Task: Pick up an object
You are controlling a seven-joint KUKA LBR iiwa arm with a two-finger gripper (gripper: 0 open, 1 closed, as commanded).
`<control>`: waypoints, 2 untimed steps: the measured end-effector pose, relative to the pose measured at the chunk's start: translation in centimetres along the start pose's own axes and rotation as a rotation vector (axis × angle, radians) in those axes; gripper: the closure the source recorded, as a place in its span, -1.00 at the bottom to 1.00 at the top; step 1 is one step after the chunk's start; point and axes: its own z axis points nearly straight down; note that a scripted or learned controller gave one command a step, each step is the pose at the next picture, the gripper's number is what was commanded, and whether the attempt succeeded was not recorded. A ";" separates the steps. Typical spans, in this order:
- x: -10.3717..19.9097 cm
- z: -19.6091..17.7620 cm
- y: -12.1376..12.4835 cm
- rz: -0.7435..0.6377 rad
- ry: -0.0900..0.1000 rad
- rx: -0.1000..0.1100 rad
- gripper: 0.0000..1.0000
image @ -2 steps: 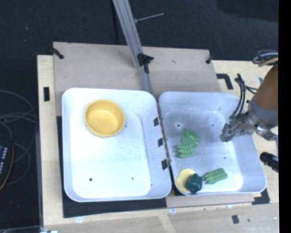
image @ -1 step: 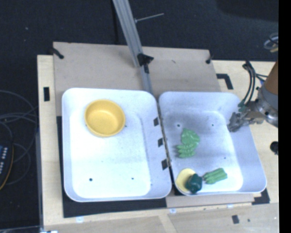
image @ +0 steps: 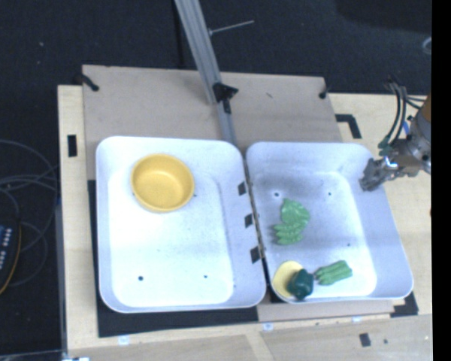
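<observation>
A yellow bowl [image: 162,183] sits in the upper left of the left bin [image: 120,277]. In the right bin [image: 338,164] lie a light green leafy toy [image: 291,221] near the middle, a green cucumber-like piece [image: 333,272] at the front, and a small yellow cup with a dark green object in it [image: 293,281] at the front left corner. My gripper [image: 373,174] hangs at the right bin's upper right rim, well away from all the objects. Nothing shows between its tips.
A grey metal rail [image: 203,51] slants down from the top to the gap between the bins. Cables [image: 395,119] trail near the wrist at the right. A teach pendant [image: 0,254] lies off the bench at the left.
</observation>
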 end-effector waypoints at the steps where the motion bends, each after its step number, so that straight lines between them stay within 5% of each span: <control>1: 0.0 -3.4 0.1 0.001 0.000 0.002 1.00; 2: 5.2 -1.7 -0.9 -0.002 0.001 0.006 1.00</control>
